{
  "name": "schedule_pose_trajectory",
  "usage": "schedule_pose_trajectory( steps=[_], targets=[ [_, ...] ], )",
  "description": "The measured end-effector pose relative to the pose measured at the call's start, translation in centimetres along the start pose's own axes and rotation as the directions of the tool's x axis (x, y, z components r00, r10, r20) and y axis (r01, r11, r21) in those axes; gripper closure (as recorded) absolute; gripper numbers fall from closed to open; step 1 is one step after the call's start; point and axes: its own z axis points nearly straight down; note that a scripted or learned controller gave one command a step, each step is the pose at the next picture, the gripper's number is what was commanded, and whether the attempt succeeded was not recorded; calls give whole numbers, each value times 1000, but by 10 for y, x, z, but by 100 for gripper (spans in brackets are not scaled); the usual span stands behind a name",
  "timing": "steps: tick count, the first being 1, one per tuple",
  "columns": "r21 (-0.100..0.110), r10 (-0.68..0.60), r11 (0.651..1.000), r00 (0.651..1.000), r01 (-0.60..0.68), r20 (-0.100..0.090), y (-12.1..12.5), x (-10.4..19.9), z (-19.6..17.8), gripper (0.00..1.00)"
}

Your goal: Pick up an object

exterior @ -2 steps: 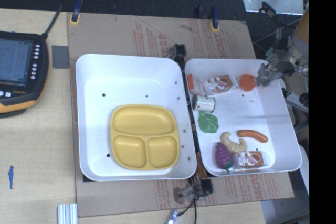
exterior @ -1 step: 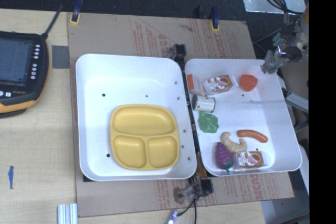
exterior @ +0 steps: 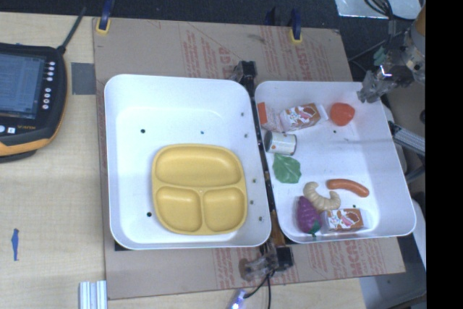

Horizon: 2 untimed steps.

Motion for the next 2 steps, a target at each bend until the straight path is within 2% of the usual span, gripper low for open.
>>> schedule_pose_trajectory(
  steps=[1,2],
  targets=[
    [1,0,1000,1000,0,1,15,39,30,100],
    [-3,3,1000,1000,-3,2,-4,-1,0,100]
  ],
)
